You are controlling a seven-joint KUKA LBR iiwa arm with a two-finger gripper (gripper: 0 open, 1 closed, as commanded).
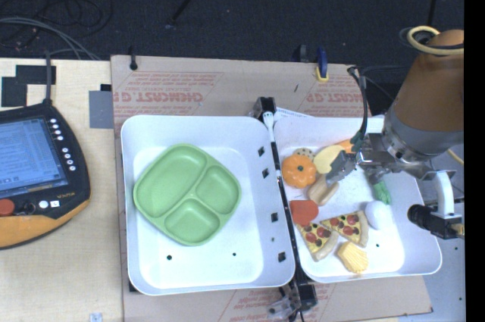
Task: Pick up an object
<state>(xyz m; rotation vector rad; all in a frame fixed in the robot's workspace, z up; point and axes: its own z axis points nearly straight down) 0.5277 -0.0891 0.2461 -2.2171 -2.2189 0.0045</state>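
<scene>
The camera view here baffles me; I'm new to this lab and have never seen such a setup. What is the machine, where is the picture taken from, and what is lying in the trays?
One camera fixed above the bench looks down at a slant. The grey and orange shape on the right is a robot arm; its end effector is reaching over the right white bin. That bin holds toy food: an orange pumpkin, two pizza slices, a red piece, a yellow wedge and a white egg shape. I cannot tell whether anything is gripped. The left white bin holds a green divided plate. The screen device at far left looks like the arm's handheld controller.
</scene>
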